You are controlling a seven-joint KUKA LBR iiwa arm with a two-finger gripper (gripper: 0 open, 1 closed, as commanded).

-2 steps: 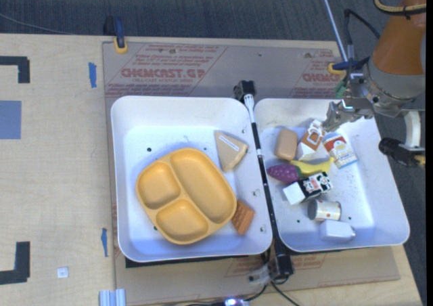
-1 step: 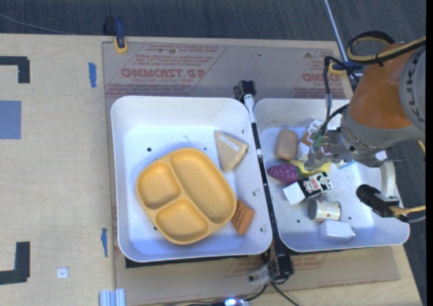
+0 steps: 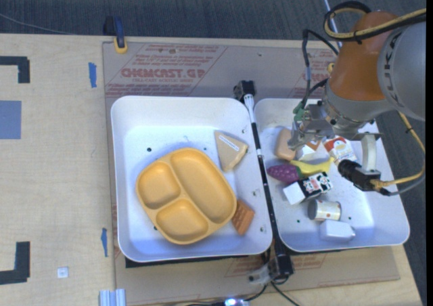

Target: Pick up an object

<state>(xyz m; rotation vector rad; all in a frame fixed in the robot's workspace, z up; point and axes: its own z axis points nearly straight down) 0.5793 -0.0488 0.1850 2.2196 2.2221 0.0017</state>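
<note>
Robot claw (image 3: 306, 130) low in the right bin (image 3: 385, 230), over small toys, grip too hidden to tell, yellow divided plate (image 3: 186, 195) in the left bin (image 3: 135, 122)

Bright, even overhead light, soft shadows, mild glare on the white bins (image 3: 128, 162).

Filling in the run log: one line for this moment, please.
arm: over right bin | gripper: low among clutter beside banana | hold: none seen | left bin: yellow tray
</note>
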